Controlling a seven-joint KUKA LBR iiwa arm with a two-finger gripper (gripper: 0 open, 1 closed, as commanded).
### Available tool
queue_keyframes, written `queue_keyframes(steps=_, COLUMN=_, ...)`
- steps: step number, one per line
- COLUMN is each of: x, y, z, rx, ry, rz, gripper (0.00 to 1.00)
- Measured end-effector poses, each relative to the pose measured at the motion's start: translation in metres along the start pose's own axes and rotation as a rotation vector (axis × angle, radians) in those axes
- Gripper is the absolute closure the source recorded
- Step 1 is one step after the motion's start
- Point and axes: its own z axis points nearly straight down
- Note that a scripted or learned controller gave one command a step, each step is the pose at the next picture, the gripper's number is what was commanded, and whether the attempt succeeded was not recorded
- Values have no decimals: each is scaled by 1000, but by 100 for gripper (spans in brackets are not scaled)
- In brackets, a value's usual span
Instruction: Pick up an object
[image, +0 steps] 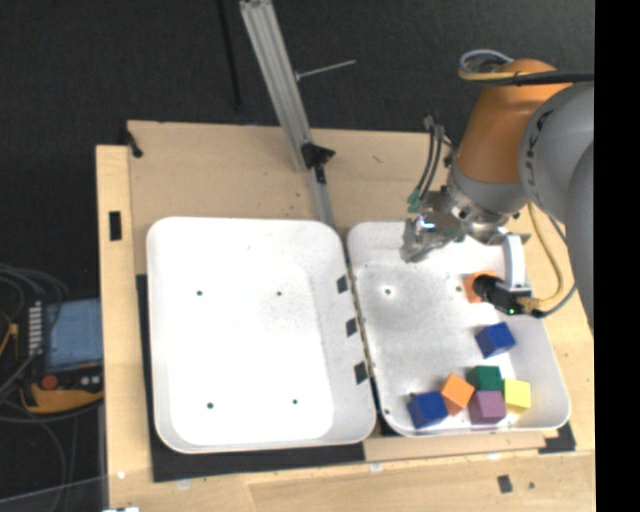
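Saw a pale wooden worktop (230, 170) across the middle of the frame, edged on every visible side by dark floor (60, 70). Found two shallow white bins side by side on it, over a black mat (260, 462) that showed along their lower edge. Noted nothing but a few small dark dots on the speckled bottom of the left bin (250, 330).

Found the task's things all in the right bin (420, 330). Counted five cubes bunched in its lower right corner: a blue cube (428, 408), an orange cube (458, 392), a green cube (488, 378), a purple cube (488, 405) and a yellow cube (517, 394), packed close or touching. Spotted a second blue cube (495, 339) a little above that cluster, and a small orange piece (470, 288) near the bin's right rim, partly hidden behind black hardware.

Saw the grey arm (500, 130) reach in from the upper right, orange band above the wrist, with its tip low over the upper left part of the right bin, well apart from the cubes. Could not tell whether released or clenched there; saw no cube in its grip.

Noted a slanted metal pole (275, 70) running from the top of the frame down to the worktop between the bins, and a handheld controller (70, 340) with cables (20, 290) on the floor at the left edge.
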Motion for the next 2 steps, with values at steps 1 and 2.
queue_keyframes(steps=1, x=2, y=-8, z=-53, rx=-1, ry=-1, rz=-6, gripper=100)
queue_keyframes(steps=2, x=1, y=-6, z=-80, rx=1, ry=0, rz=-12, gripper=100)
